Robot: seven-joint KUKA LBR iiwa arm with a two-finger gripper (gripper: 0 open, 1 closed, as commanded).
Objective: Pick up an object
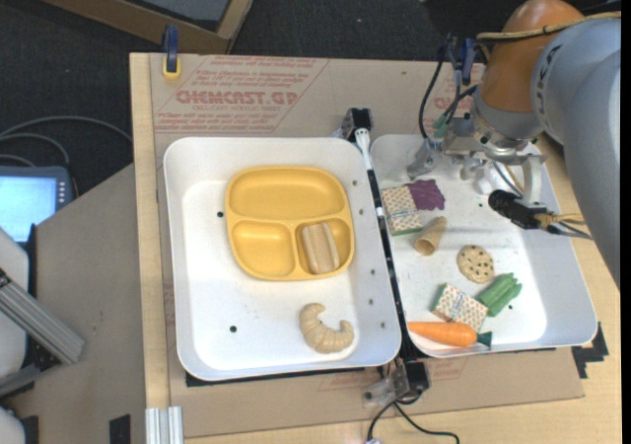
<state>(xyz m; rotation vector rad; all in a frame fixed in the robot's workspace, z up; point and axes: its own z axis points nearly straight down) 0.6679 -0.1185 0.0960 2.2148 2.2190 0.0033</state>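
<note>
Over the far edge of the right bin the gripper hangs on its grey arm, orange band above the wrist. I cannot tell from where I stand how its pincer is set — metal and cabling crowd that spot — and nothing shows between its tips, so I judge that no pick has been made yet.

Everything to choose from lies on the bin floors. Nearest the gripper, toward the far left corner of the right bin, sits a purple piece, touching a checked waffle-like square. Just nearer is an ice-cream cone, then a cookie around the middle. Along the near edge lie a green vegetable piece, a patterned packet and a carrot.

The left bin carries a yellow divided plate with a bread roll in its right compartment, and a croissant loose near the near edge.

So the whole job is left — descent, closing, lift — and the purple piece looks the likeliest target
</note>
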